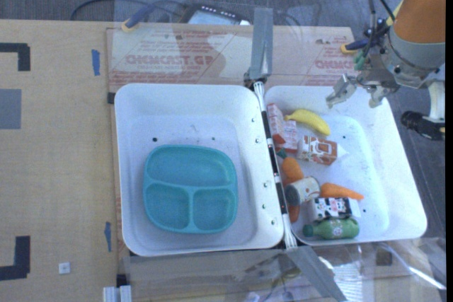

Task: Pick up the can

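The can [304,189] is a short pale cylinder lying on its side at the left side of the right bin [382,145], close to the divider. It sits between an orange piece [291,169] above it and a black-and-white carton [332,207] below right. My gripper [356,97] hangs over the bin's far edge, up and to the right of the can and well apart from it. Its fingers are spread open with nothing between them.
The right bin also holds a banana [309,120], a red-and-white carton [316,149], a carrot [342,190] and a green bottle [331,228]. A teal divided plate [190,189] lies in the left bin [134,117].
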You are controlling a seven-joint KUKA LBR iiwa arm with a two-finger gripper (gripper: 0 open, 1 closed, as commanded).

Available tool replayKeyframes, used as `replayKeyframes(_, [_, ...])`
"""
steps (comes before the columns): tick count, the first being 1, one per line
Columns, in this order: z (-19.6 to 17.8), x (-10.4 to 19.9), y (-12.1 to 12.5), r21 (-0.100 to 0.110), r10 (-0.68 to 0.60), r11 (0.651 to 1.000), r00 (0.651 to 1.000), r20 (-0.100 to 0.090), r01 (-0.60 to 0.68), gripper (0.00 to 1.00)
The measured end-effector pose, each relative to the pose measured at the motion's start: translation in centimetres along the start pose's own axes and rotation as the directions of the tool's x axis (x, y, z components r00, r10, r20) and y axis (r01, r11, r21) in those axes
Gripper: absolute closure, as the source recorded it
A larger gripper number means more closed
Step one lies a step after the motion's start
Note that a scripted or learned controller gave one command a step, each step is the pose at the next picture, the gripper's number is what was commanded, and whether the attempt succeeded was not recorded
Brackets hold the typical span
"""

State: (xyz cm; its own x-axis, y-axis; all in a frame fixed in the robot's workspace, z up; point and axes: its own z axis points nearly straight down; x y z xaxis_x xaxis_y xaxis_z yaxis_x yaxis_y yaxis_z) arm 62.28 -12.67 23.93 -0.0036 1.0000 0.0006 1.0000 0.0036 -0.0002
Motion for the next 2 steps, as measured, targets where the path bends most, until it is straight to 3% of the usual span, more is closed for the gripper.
replayKeyframes(1, [13.7, -0.1, -2.3, -0.004, 0.045, 0.999, 0.999, 0.001, -0.045, 0.00])
replayKeyframes(2, [15.3, 1.0, -5.3, -0.003, 0.373, 0.928, 0.928, -0.002, -0.373, 0.00])
